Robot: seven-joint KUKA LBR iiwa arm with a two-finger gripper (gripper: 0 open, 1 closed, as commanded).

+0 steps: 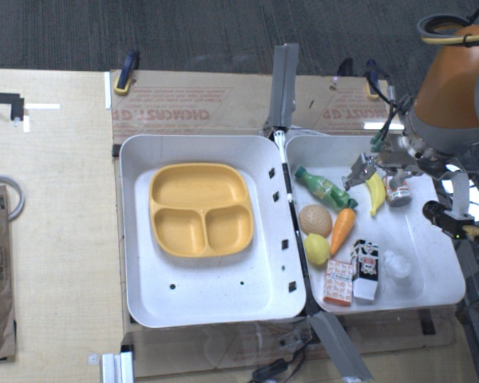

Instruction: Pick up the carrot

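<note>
One carrot (342, 230) lies in the right bin (431, 294), long axis slanting from upper right to lower left. It sits just below-left of the gripper (359, 171), whose fingers stand apart and empty.

Grey arm (431, 130) with orange band, green cable, metallic end effector (366, 170).

We see tray (199, 210) in left bin (144, 294). In right bin (439, 286): carrot (342, 229) between potato (315, 219) and banana (375, 193); lemon (316, 249) below potato; bottle (323, 187) above.
</note>
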